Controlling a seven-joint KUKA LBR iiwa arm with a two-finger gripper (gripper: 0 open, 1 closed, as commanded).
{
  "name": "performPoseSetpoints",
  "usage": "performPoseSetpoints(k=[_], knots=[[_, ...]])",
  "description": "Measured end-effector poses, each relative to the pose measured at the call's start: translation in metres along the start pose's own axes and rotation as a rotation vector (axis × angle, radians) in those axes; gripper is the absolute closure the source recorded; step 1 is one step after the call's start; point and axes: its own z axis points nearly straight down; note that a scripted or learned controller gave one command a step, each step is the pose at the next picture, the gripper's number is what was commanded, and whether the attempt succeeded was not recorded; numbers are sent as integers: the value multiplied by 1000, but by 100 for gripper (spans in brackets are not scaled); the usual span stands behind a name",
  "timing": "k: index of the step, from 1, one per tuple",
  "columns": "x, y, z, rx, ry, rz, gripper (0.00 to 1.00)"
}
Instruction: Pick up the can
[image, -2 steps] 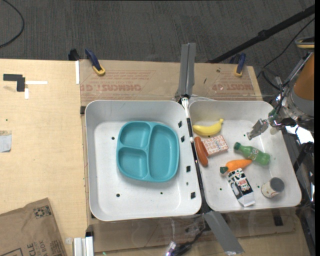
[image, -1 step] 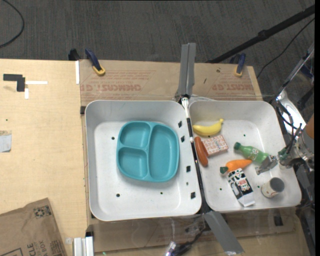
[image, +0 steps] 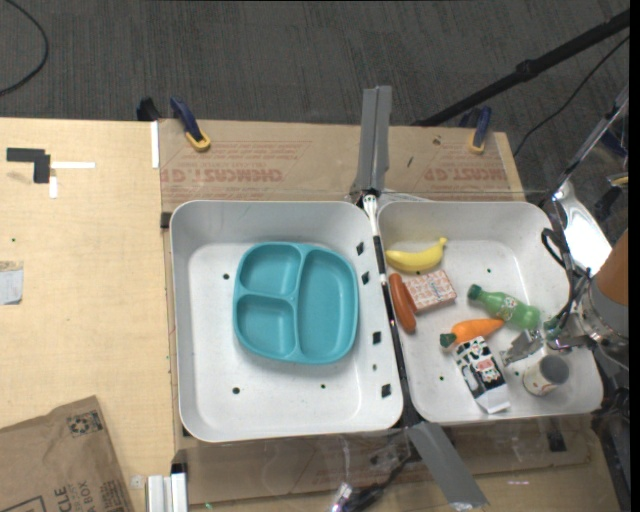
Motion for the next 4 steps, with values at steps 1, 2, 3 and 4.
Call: performPoseSetpoints(k=[1,2,3,4], knots=[[-2,1,-121,-3,-6,-136,0],[-1,1,1,-3,-4,-261,0],[-2,1,-99,-3,-6,-422,0],[-1,0,-12,-1,-3,-137,0]])
